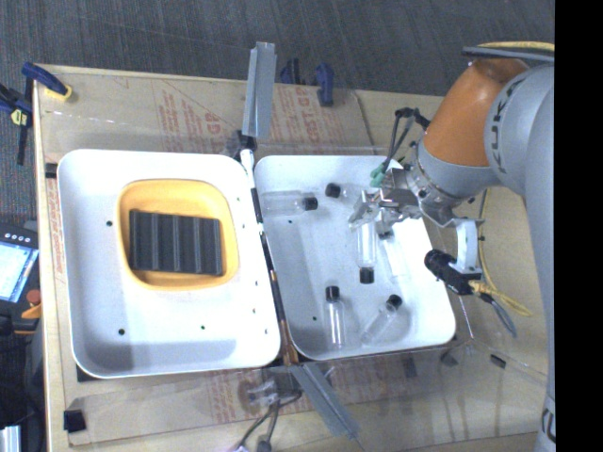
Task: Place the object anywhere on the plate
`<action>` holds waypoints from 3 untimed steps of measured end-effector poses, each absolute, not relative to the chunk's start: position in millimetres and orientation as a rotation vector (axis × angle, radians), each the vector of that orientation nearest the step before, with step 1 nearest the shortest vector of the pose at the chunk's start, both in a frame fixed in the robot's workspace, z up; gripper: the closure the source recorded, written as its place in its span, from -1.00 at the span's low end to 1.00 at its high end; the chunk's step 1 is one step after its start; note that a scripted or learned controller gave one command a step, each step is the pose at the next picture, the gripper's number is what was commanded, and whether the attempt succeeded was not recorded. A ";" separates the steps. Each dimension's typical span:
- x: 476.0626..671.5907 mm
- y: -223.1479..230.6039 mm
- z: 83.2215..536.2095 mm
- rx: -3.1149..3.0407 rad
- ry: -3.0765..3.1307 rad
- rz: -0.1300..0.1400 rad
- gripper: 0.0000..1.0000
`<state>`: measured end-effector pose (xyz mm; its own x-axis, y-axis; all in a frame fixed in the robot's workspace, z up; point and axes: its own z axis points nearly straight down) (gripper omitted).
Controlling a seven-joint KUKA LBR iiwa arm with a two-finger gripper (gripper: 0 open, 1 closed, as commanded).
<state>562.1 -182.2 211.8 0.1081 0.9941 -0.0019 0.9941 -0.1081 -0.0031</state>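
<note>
The big grey arm point(513, 130) with its orange band reaches in over the right bin point(311, 337), and every place here is told from that bin. The left bin point(85, 337) sits just beside it, touching along the middle edge. In the left bin lies the yellow plate point(141, 196) with a dark ribbed middle, and nothing from the right bin lies on it yet. The gripper point(374, 207) hangs low over the far part of the right bin, near its back wall. I cannot tell if it is apart or together, because the metal bits blur into one shiny patch. Small clear tubes with black caps lie around the right bin. One tube point(366, 252) lies straight below the gripper, with its black cap pointing to the near side. It looks like the one being picked. Two more tubes point(334, 314) point(384, 316) lie near the front wall, well apart from the gripper. Another tube point(294, 201) lies near the back wall, and a lone black cap point(332, 190) sits beside it. To do this step well, I think the gripper should come down across the middle of the tube, not along it. The tube is smooth and round, so it may roll or slip away. A slow, gentle squeeze looks best, then a lift straight up before going over to the plate.
</note>
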 end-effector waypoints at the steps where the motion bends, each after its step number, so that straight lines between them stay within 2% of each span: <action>1: 605.6 -124.6 218.6 -2.069 -2.364 0.001 1.00; 2: 613.9 -64.5 211.0 -1.656 -2.666 0.003 1.00; 3: 624.3 -2.3 210.1 -1.567 -2.723 0.000 1.00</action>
<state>624.3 -2.3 210.1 -0.5024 0.8646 -0.0007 0.8646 0.5024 0.0001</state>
